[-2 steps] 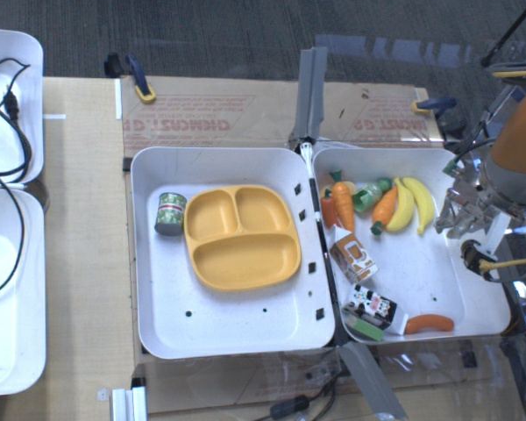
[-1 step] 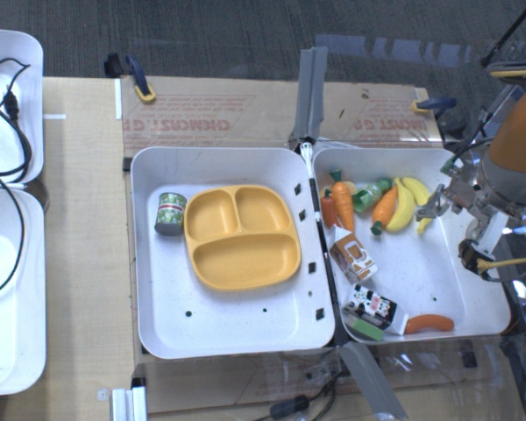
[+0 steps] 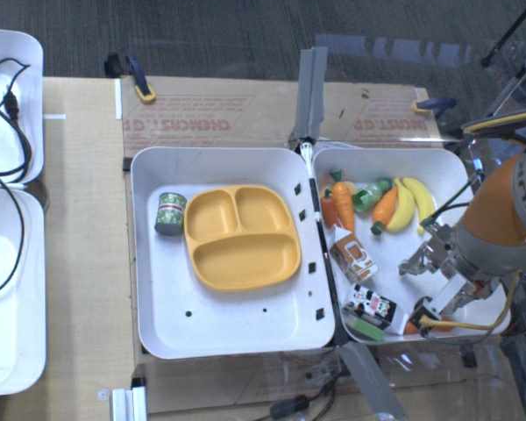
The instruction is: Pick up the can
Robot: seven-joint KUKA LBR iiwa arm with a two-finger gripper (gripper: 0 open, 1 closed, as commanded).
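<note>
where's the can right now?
The small green-labelled metal can lies on its side in the left white bin, near the bin's left wall, touching or nearly touching the left edge of the yellow divided plastic plate.

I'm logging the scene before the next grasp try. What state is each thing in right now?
Small green-labelled can: lying on its side in the left white bin, touching the plate's left edge.
Yellow three-compartment plate: flat, nothing on it.
Yellow bananas: lying in the right white bin.
Orange carrots: lying beside the bananas.
Gripper: over the right bin, holding nothing visible.
</note>
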